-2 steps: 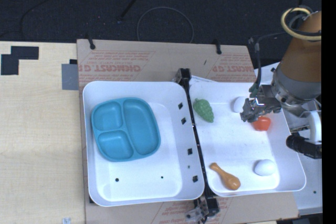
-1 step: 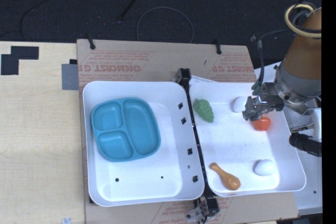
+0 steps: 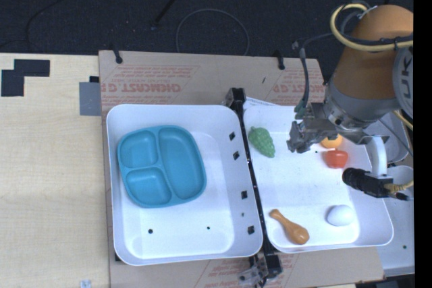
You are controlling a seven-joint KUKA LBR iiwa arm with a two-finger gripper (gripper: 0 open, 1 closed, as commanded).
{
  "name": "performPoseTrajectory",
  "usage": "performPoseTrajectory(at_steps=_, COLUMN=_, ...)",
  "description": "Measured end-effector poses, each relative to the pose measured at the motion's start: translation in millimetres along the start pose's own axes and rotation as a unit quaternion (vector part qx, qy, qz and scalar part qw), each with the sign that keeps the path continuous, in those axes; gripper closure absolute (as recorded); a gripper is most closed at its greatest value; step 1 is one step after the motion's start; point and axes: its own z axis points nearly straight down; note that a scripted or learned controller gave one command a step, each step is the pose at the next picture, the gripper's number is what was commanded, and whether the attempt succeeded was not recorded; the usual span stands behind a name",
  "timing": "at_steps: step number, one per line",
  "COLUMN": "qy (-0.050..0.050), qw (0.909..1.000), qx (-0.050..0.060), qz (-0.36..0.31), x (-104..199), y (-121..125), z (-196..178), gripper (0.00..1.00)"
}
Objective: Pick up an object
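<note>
Objects in the right bin [image 3: 378,239]: green knobbly piece [image 3: 261,142] near the divider, orange item [image 3: 331,141] and red item [image 3: 336,158] close together under the wrist, white egg-shaped thing [image 3: 340,215] toward the near right corner, tan drumstick-like piece [image 3: 291,226] near the front wall. Left bin [image 3: 128,239] carries a blue divided plate [image 3: 161,166].

Gripper [image 3: 299,139] hangs over the upper middle of the right bin, dark and foreshortened from this angle. Cannot tell whether it is wide or narrow. Nothing visible between its tips, so I judge nothing is held.

Relative position: green piece lies just left of the gripper, near but apart. Orange item sits just to its right, partly hidden by the wrist housing. Red item is slightly further right and nearer me. Egg and drumstick lie well apart, toward the front.

Step in hand, as I read it: choosing and descending on a target. Green piece looks the best candidate, being isolated with clear floor around it. To do it well, shift left until centred over it, align the closing direction across its narrow width, descend straight. Orange and red sit touching or nearly so; a grab there risks nudging one aside. Divider wall close to the green piece needs watching.
</note>
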Motion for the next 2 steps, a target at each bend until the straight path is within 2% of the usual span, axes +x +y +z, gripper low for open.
performPoseTrajectory(at_steps=2, qy=0.000, qw=1.0000, qx=0.000, qz=-0.001, x=118, y=7, z=10, gripper=1.00)
